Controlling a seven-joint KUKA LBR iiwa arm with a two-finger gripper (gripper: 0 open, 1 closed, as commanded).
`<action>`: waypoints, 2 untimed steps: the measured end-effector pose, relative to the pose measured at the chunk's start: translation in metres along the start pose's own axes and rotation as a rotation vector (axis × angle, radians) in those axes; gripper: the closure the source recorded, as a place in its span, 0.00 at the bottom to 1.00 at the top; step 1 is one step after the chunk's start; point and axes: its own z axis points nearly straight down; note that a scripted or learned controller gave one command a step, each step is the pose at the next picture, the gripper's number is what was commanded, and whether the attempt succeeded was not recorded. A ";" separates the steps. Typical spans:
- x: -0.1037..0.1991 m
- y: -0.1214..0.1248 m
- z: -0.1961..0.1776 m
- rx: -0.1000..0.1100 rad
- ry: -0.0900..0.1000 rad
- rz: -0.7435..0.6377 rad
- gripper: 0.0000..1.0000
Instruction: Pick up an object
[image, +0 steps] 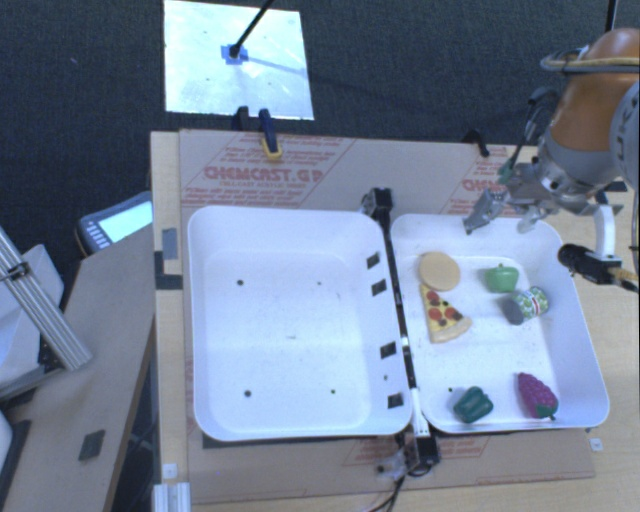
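My gripper (505, 208) hovers, fingers spread, empty, over right bin (575, 330) far edge; light green pepper (502, 277) nearest: rigid, slick, pinch across middle.

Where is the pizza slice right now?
The pizza slice lies in the right bin, near its left wall, just below the round cookie.

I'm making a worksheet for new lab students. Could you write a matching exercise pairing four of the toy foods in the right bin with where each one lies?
Things:
1. pizza slice
2. purple grapes
3. round cookie
4. dark green pepper

Places:
A. near front right corner of the right bin
B. by the front rim, close to the divider
C. just behind the pizza slice
D. left part of the bin, middle

Pairs: 1-D, 2-A, 3-C, 4-B
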 end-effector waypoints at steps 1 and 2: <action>0.023 -0.097 0.046 0.012 0.004 0.003 0.00; 0.045 -0.090 0.084 0.004 0.002 -0.003 0.00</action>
